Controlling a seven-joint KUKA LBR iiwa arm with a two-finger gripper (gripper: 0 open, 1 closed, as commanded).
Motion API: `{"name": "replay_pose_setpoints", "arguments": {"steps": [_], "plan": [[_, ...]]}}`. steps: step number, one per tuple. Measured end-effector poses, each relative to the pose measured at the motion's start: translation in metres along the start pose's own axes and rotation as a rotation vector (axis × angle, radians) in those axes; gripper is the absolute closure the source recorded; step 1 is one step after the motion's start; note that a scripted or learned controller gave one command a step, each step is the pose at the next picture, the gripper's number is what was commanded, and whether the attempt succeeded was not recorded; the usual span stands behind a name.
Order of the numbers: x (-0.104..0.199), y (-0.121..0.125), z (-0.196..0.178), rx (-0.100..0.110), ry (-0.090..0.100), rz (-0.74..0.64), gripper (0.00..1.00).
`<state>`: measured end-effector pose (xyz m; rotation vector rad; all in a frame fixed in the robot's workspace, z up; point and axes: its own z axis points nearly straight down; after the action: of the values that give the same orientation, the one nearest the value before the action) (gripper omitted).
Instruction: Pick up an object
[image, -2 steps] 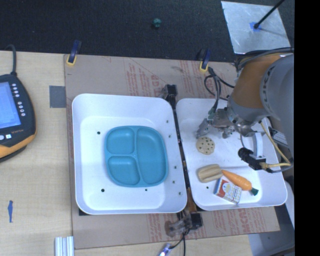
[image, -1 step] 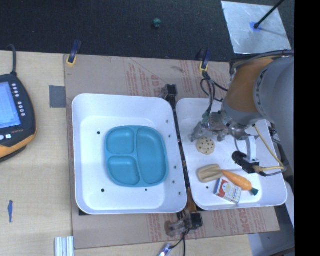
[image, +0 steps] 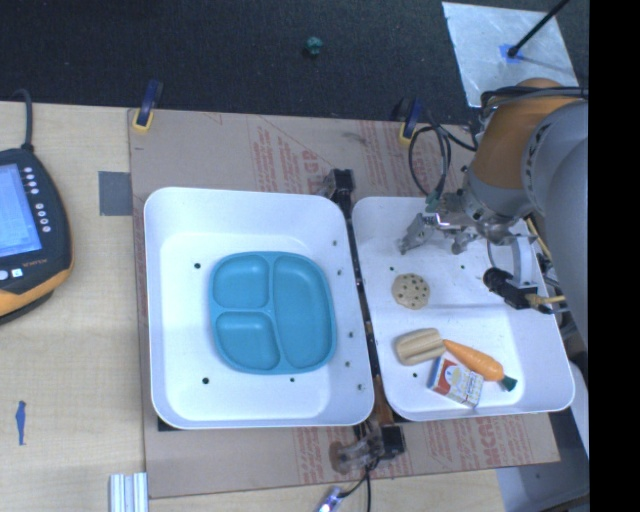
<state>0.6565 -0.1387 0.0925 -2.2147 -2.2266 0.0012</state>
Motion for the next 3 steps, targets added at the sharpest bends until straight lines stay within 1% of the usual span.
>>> {"name": "replay_pose_setpoints", "arguments": {"steps": [1,2,3], "plan": [[0.047,-0.017,0.001,0.003,0.0,-0.001,0.0],[0.023,-0.049,0.001,0.003,-0.002,0.001,0.0],[0.023,-0.049,-0.009,0.005,-0.002,0.0,1.0]]}}
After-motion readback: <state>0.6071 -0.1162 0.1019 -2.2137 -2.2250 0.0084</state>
